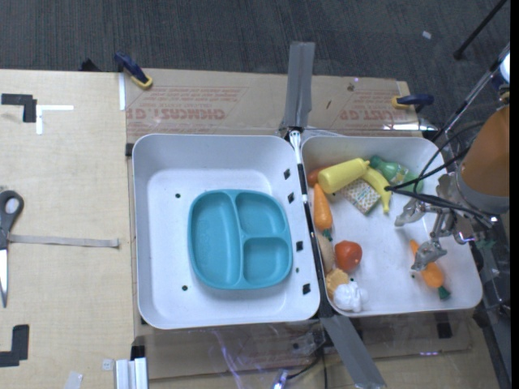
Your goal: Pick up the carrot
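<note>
While the end effector (428,245) hangs spread just above the carrot (431,272), I judge the approach unfinished. Next: descend toward 6 o'clock, then pinch.

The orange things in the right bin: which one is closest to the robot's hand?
The small orange piece near the bin's right wall, just under the hand. The long orange one lies far off along the left wall, and the red-orange round one sits mid-bin.

Bench (65,185): pale wood
On it, side by side: left bin (154,217), right bin (389,290)
Left edge: scissors (6,233)
Behind bins: cardboard (203,108), blue-yellow clamps (134,70)
</note>
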Robot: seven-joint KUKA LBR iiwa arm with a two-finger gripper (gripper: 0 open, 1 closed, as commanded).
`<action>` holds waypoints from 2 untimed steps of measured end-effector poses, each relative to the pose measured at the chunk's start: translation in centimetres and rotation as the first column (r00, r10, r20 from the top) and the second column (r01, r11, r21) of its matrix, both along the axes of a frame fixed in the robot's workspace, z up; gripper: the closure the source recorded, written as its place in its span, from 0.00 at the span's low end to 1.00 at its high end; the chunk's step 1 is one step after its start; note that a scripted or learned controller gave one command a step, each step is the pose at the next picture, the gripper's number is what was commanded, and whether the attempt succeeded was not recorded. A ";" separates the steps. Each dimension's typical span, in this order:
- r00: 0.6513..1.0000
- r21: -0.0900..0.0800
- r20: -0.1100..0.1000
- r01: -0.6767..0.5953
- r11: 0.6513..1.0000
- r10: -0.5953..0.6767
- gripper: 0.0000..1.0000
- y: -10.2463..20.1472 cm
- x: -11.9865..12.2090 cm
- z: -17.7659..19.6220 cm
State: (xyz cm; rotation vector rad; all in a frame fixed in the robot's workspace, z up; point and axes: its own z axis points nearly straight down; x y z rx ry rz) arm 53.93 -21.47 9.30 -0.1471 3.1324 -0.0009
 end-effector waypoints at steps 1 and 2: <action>0.932 0.001 -0.002 0.363 0.932 -0.363 0.00 -0.7 -4.7 0.0; 0.933 0.001 0.006 0.359 0.933 -0.359 1.00 -0.7 -4.4 1.1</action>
